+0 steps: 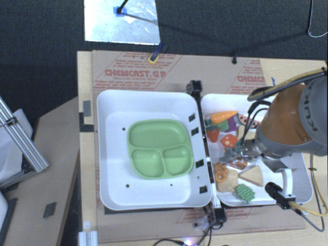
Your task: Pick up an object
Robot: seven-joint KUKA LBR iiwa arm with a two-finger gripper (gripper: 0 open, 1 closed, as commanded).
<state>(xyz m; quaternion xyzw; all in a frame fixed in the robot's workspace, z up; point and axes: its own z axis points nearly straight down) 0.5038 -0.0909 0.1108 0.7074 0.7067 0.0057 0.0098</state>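
Where the bench (87, 188) comes nearest the camera, its pale wooden top shows to the left of a brown sheet of card (133, 70) printed with red letters, and the two white bins sit side by side on that card. In the right bin (300, 182) the toy foods (229, 181) lie crowded toward its left wall. A green knobbly piece (245, 191) is nearest, then come a pale triangular slice (252, 176) and a brown pretzel (221, 172) close by. The gripper (237, 154) hangs low over the middle of this heap, with the grey arm (292, 122) and its orange band coming in from the right. Whether the gripper is open or closed, or has hold of anything, I cannot tell. Beyond it lie a red piece (229, 140) and, nearer the far wall, a carrot (224, 117). The left bin (113, 111) bears a green divided plate (158, 148). A yellow clip (154, 58) sits at the card's far edge. Past that edge dark carpet (41, 35) spreads, and a shiny silver sheet (123, 14) lies on it.
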